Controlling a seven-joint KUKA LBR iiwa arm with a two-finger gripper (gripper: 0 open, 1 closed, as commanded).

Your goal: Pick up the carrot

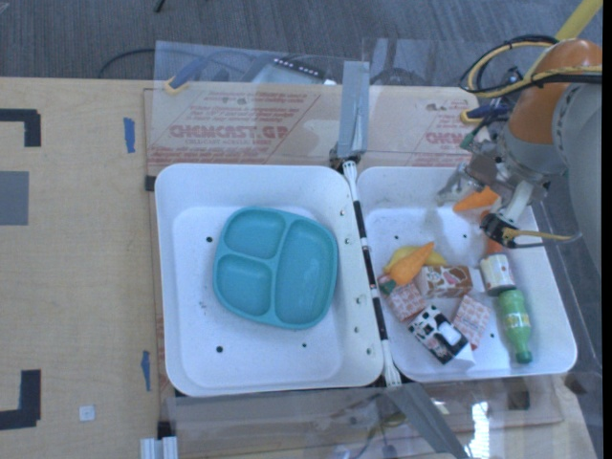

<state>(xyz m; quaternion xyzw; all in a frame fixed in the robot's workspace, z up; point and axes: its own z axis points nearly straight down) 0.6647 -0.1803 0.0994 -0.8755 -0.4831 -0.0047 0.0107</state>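
The carrot [475, 200] shows as a small orange tapered piece at the far right corner of the right bin [555, 285]. My gripper [481, 197] hangs over that corner, below the grey wrist and its orange band. It is shut on the carrot, which sits between the grey finger on the left and the pale finger on the right. The carrot looks lifted a little off the bin floor. Part of it is hidden by the fingers.
The left bin [182, 256] holds a teal divided plate [277, 268]. In the right bin lie an orange and yellow toy food [411, 261], small printed packets [440, 290], a black-and-white carton [438, 336], a small can [496, 273] and a green bottle [515, 320].
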